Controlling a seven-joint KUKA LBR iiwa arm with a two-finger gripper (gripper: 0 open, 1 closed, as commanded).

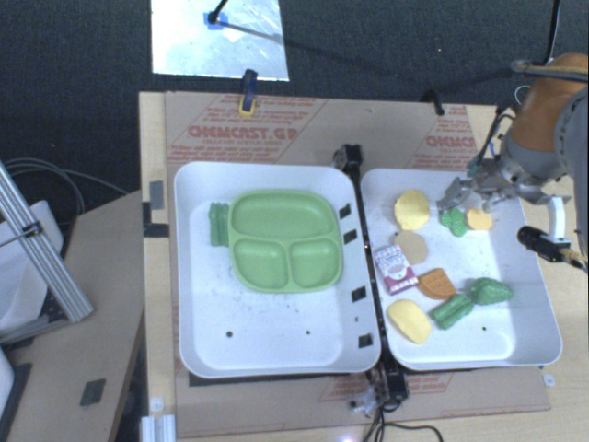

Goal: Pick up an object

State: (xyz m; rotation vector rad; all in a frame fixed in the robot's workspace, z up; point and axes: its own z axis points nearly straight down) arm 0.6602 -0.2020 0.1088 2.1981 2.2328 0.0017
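The gripper (pixel 457 198) hangs low over the right bin (pixel 529 325), just above a small green toy (pixel 453 220); whether it grips anything, I cannot tell. Nothing looks lifted, so the pick remains undone.

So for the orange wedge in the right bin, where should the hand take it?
Probably from above, across the short width of the orange wedge. It lies flat, with the pink carton close on its left and a green piece just below it, so a sideways approach looks crowded.

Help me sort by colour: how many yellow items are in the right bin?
3: one yellow piece top-left, a small one by the hand, one at the front. Others may be hidden.
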